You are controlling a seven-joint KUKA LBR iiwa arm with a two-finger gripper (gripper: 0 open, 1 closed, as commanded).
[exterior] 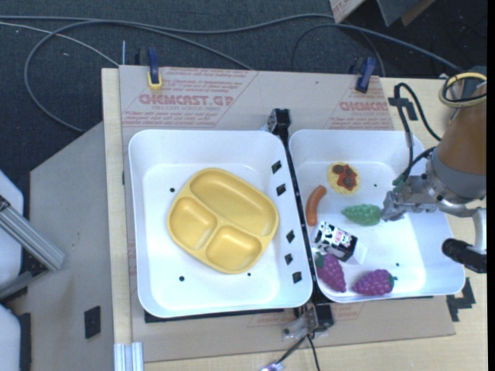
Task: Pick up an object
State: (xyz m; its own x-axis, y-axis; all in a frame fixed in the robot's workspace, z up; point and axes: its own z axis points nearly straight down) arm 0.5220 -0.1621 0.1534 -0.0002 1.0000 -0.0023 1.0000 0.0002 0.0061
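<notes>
A yellow plastic three-compartment plate [223,219] lies in the left shallow white bin [147,207]. Both bins rest on a brown cardboard sheet [193,95] printed with red lettering, clamped at its far edge by a blue-and-yellow clamp [154,68] and a blue clamp [364,73]. Grey cables [69,41] loop across the dark carpet [232,22] beyond.

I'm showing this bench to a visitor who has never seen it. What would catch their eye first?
Probably the big yellow divided plastic plate, alone in the left white bin. Next, the small toy foods scattered in the right white bin: a little pizza, an orange sausage, two purple grape bunches. The arm's gripper hangs at a green leafy toy there.
</notes>
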